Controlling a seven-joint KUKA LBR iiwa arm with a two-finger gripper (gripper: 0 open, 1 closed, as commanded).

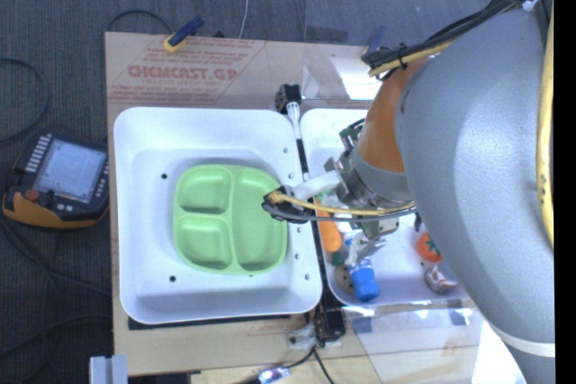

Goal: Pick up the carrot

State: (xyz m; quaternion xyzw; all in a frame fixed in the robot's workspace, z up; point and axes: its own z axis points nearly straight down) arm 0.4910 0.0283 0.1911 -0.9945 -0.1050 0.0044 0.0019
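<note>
The grey arm (486,166), with its orange band (382,135) above the wrist, reaches in from the right and hangs over the right white bin (315,126). Its end effector (363,245) points down into that bin's near-left corner, but whether it is spread or pressed together cannot be told. The carrot (331,236) lies in the right bin close against the wall it shares with the left one, just beside the end effector and partly covered by a yellow cable (306,204). A blue object (365,285) sits just below the end effector, and a small orange and red item (428,249) lies further right, partly hidden by the arm. The left white bin (144,220) holds a green divided plate (229,218) with 4 compartments. A pendant with a screen (56,180) rests on the floor left of the counter (180,76).
</note>
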